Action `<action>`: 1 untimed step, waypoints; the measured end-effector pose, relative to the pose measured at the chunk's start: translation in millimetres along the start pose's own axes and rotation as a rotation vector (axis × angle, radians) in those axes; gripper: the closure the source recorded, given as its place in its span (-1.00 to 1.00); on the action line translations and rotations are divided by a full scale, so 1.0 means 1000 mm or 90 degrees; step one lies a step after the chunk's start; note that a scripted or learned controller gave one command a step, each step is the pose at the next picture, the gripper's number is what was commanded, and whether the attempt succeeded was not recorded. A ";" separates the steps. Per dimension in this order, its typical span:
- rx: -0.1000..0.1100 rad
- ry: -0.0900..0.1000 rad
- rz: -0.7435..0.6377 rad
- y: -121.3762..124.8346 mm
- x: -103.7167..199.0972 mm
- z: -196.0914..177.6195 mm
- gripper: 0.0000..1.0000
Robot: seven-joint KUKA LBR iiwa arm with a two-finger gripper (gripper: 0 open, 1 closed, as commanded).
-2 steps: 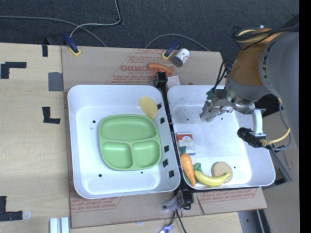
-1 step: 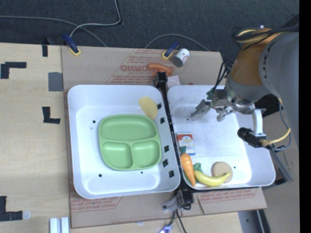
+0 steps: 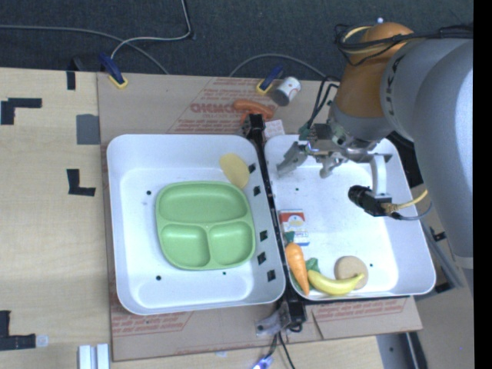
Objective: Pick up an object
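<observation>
The hand [image 3: 310, 160] hangs over the far end of the right bin [image 3: 400, 229] with its two fingers [image 3: 290, 160] spread apart and nothing between them. At that bin's near end lie a carrot [image 3: 297, 266], a banana [image 3: 336, 284] and a potato [image 3: 350, 267], well apart from the hand. The left bin [image 3: 127, 206] holds a green plate [image 3: 205, 226] and a yellow lemon [image 3: 235, 169].

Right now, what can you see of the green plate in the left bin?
The green plate is a pale green, plastic-looking divided tray with rounded corners: one long compartment on top, two smaller ones below. It lies flat, face up, slightly rotated, mid-floor of the left bin. A yellowish lemon-like object sits just beyond its upper right corner.
</observation>
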State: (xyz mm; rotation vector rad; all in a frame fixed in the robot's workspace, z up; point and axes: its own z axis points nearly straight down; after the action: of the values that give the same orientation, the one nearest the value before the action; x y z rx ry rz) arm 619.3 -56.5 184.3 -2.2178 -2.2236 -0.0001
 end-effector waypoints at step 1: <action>0.001 -0.001 0.001 0.000 -0.001 0.000 -1.00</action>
State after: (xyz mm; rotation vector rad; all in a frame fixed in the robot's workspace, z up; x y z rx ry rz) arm 619.0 -57.3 184.0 -2.2188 -2.2228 0.0019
